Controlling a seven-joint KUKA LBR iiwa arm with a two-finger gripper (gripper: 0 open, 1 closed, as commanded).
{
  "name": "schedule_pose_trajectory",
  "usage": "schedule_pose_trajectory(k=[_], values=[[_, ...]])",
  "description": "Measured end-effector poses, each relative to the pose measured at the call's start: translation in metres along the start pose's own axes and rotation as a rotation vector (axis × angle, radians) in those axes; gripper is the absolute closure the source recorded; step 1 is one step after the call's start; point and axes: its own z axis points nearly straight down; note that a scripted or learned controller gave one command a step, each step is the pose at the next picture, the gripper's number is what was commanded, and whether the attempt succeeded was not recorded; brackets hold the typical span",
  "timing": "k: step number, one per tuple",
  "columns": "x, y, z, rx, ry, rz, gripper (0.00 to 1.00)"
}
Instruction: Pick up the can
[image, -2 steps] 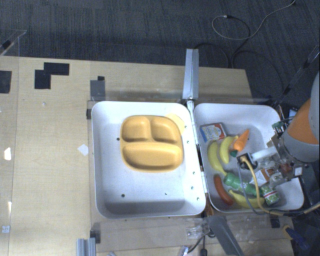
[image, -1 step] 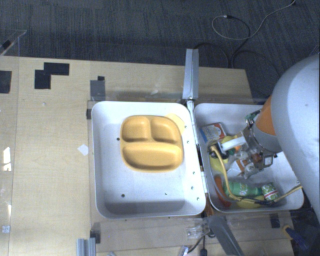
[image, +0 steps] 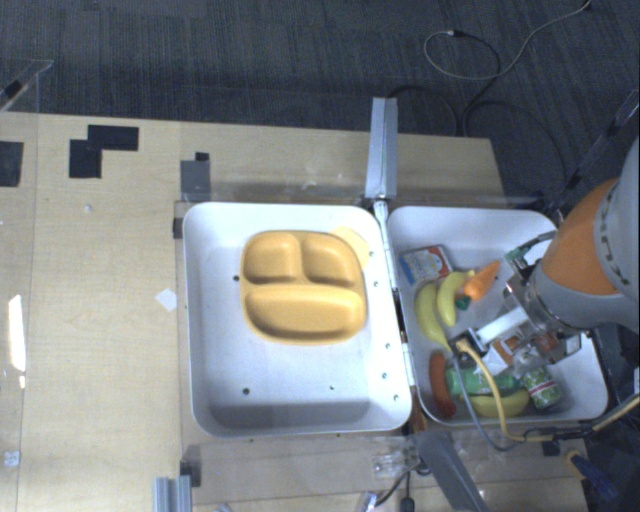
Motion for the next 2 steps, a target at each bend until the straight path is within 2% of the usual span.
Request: schedule_pose_trajectory(k=[1,2], values=[[0.1017,0.0650,0.0237,-0.001,-0.001,0.006,1.00],[0.1020,0.0651,0.0232,-0.001,0.000,0.006,0.00]])
